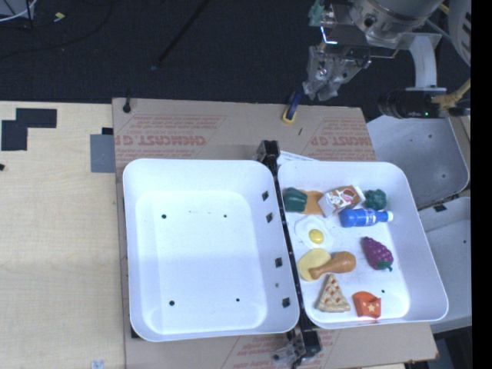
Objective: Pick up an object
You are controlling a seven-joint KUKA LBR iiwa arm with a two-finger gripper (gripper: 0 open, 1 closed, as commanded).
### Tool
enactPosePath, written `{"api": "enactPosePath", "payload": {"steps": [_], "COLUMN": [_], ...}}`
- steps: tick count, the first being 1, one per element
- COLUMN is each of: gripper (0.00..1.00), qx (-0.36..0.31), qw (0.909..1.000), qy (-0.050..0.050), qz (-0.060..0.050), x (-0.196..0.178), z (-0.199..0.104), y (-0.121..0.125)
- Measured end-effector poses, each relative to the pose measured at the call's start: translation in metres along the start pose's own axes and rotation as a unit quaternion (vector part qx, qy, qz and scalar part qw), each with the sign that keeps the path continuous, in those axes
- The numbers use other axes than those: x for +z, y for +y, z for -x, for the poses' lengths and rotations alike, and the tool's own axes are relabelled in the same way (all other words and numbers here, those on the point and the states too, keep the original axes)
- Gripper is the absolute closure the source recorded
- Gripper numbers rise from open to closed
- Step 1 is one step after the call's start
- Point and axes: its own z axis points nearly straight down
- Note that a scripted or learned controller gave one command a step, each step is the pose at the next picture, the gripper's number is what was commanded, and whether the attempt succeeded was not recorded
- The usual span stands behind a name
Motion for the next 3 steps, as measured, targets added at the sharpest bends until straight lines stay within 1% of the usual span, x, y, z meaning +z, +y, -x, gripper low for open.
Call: {"api": "enactPosePath", "payload": {"steps": [1,2,3], "gripper": [1.00,1.00,1.00], "qx": [-0.007,0.002,0.000], "qw": [1.0000,0.9999,1.0000], "qy": [0.002,-0.004,0.000], "qz": [-0.004,-0.016,-0.003], "x": [-0.055,0.123,0.013], "z": [-0.133,-0.134,-0.123], "y": [-0.057,-0.091,-0.117]}}
